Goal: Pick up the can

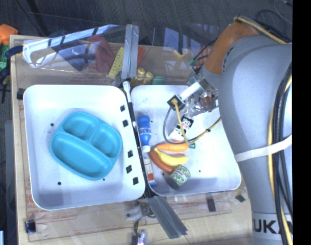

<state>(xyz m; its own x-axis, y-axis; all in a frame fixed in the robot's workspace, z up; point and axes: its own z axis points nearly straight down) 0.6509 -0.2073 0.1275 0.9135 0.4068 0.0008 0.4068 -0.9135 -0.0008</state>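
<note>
Grey and bulky, the arm's upper link (257, 111) fills the near right of the view, its orange band (224, 42) leading down to the gripper (183, 114), which hangs over the middle of the right bin (216, 175) amid loops of cable. Whether anything sits between its fingers, or how they stand, cannot be told from this slant; they point down toward the pile but look clear of it. The can (179, 176), small with a green patterned label, lies on its side near the bin's front wall, touching the lower end of a yellow banana (171, 158). An orange carrot-like piece (171, 147) rests on top of the banana, and a blue-capped bottle (144, 129) lies along the divider. In the left bin (35, 137) sits a blue divided plate (86, 143). Because the can is tucked under the fruit's edge, a grasp probably needs to come from its open front side.
</note>
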